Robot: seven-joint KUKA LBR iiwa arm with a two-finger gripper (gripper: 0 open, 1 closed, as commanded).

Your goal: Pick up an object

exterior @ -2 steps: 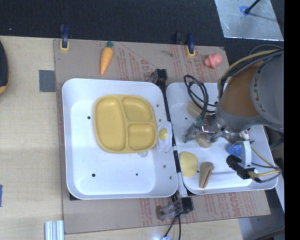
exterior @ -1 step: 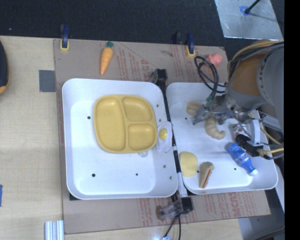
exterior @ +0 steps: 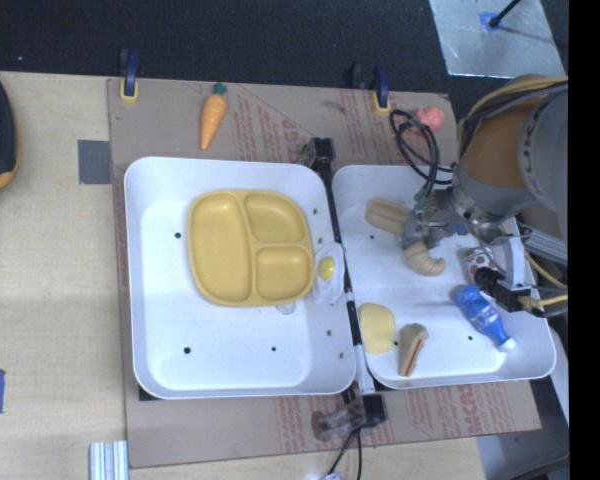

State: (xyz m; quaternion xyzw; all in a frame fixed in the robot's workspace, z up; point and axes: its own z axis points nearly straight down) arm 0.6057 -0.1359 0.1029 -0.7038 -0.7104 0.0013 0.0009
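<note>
Gripper (exterior: 421,230) low in right bin (exterior: 380,183), grip state unclear. Smooth tan curved piece (exterior: 424,260) just below; glossy blue wrapper (exterior: 480,315) by right edge. Yellow 3-compartment tray (exterior: 250,246) in left bin (exterior: 160,348), on a wood-grain bench (exterior: 50,298).

Bright, even overhead light; white bins (exterior: 230,373) glare, nearly washed out; soft shadows; arm (exterior: 510,153) at 3 o'clock slightly blurred.

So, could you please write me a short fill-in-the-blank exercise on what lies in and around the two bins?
1. The yellow divided plate lies in the ____ bin.
2. The toy carrot lies on the brown board, ____ both bins.
3. The blue object lies in the ____ bin.
4. The gripper is over the ____ bin.

Missing words: left; outside; right; right
</note>
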